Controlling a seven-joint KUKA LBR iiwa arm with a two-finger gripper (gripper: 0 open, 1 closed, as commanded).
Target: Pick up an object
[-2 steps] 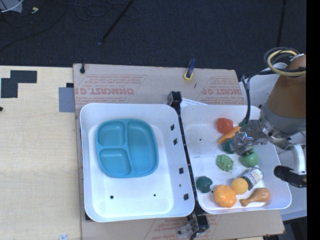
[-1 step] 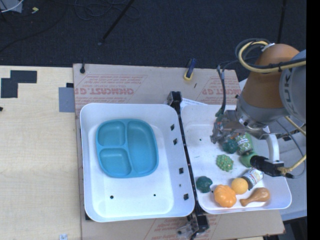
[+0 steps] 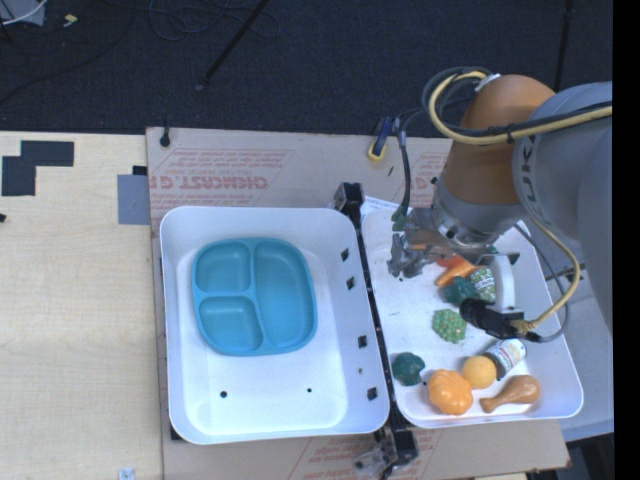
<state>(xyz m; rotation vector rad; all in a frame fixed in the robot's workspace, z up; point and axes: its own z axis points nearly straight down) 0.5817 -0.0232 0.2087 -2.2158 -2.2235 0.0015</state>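
Observation:
My gripper (image 3: pixel 404 259) hangs low over the upper left part of the right bin (image 3: pixel 560 408), above bare white floor. Just to its right lie an orange piece (image 3: pixel 456 266) and a dark green object (image 3: pixel 468 288). Further toward the front sit a light green broccoli-like piece (image 3: pixel 449 324), a dark teal round object (image 3: pixel 407 368), an orange pepper-like toy (image 3: pixel 449 393), a yellow-orange ball (image 3: pixel 479 371), a small bottle (image 3: pixel 506 354) and a tan drumstick (image 3: pixel 511 394). Nothing shows between the gripper's tips.
The left bin (image 3: pixel 185 388) holds a blue divided plate (image 3: pixel 253 297). A black-clipped divider (image 3: pixel 362 298) runs between the two bins. The arm's grey body and orange band (image 3: pixel 495 138) cover the right bin's back right corner.

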